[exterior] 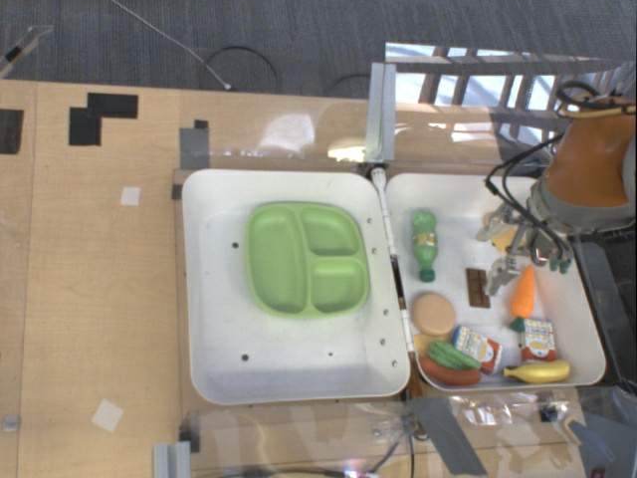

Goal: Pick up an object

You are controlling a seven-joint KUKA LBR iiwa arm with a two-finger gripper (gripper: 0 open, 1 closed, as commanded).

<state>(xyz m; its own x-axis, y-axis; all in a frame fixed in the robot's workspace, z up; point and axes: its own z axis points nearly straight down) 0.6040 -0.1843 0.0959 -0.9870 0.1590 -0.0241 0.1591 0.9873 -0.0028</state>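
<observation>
A yellow plastic banana is seen nearest, lying crosswise. Beyond it, an orange plastic carrot is stood lengthwise in the right white bin, pointed toward twelve o'clock. The metal two-finger gripper is seen at its ten o'clock, apparently spread, pinching nothing.

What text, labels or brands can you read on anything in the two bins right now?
No text can be read.
Green bottle: label band too blurred to read.
Small carton with red and green print: lettering too small to make out.
Red and white carton: printed front, illegible.
Brown bar: no readable marking.
Green divided plate: plain, no text.
</observation>
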